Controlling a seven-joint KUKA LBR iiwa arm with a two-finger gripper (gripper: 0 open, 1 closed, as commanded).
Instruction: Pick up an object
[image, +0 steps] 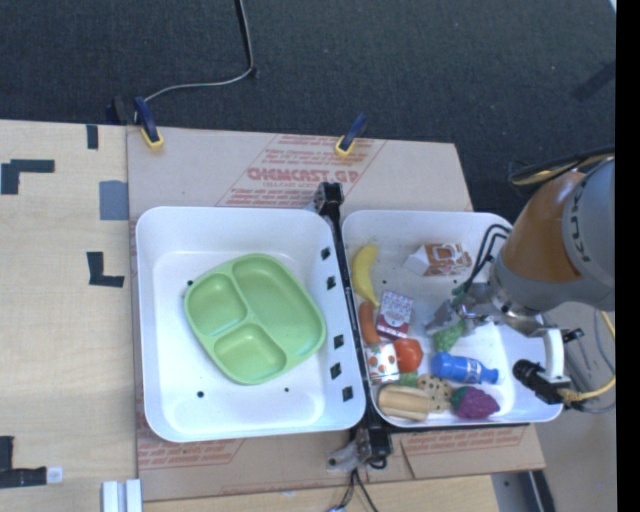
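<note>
Two white bins, left bin (160, 330) with one green divided plate (255, 317), right bin (500, 222) with one banana (364, 272), one blue bottle (462, 370), one hot dog (408, 402), end effector (452, 320) low among them, grip state unclear

This looks like a robotics lab, not a home. A grey and orange robot arm (560, 250) reaches in from the right over a desk (60, 330) of pale wood marked with black tape pieces. Two white bins (160, 300) sit on a cardboard sheet (290, 170) held by yellow clamps (150, 133) at the far edge. The right bin holds toy food (420, 375), and a cable (235, 60) runs over dark carpet (420, 60).
</note>
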